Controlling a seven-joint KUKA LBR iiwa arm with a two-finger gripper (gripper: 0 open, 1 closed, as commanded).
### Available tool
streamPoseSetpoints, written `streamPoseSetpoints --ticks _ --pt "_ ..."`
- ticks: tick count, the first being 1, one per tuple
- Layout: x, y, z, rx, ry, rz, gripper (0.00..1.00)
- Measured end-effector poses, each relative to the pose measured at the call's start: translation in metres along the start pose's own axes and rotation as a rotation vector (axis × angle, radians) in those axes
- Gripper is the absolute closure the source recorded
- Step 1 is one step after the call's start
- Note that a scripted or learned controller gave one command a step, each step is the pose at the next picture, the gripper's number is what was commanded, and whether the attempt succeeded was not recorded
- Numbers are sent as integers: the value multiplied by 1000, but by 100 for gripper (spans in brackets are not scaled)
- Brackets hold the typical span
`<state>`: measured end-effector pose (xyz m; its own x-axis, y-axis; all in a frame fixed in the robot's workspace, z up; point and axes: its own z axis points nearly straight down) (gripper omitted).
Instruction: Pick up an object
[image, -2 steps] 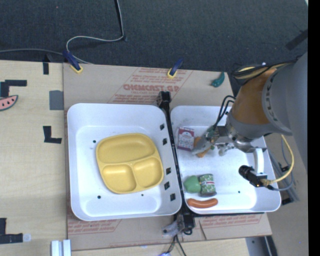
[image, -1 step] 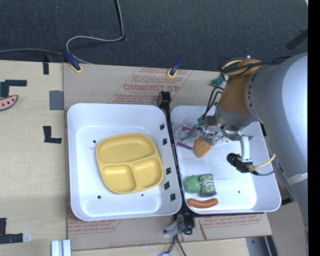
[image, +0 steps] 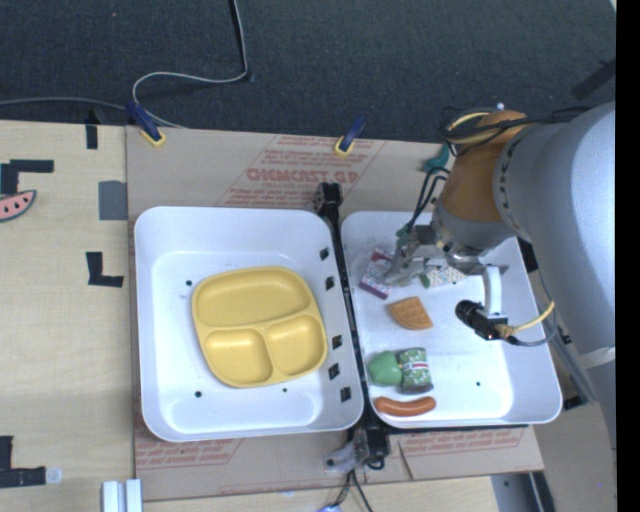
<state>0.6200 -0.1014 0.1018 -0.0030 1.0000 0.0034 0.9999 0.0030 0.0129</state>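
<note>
Grey arm with its orange band reaches in over the right-hand shallow white bin, and its tool sits low at that bin's upper left, in among a small purple-and-white packet and some pale scraps that are too blurred to name. Whether the tool is spread or closed, and whether it has hold of anything, I cannot tell. Judging from this, the step is the descent onto a pick; it would go best if the tool settles squarely over 1 item, clear of the bin wall, and closes before lifting straight up. Other candidates lie well apart below: an orange wedge-shaped toy, a green round toy beside a green patterned can, and a red sausage-shaped toy. The left bin carries a yellow 3-compartment plastic tray. Red print on the cardboard-covered tabletop is upside down and unreadable
</note>
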Motion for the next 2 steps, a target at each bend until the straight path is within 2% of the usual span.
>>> streamPoseSetpoints --ticks 1,2 --pt "0 -1 2 4 0 0 0" --pt "1 -1 -8 7 2 -1 100"
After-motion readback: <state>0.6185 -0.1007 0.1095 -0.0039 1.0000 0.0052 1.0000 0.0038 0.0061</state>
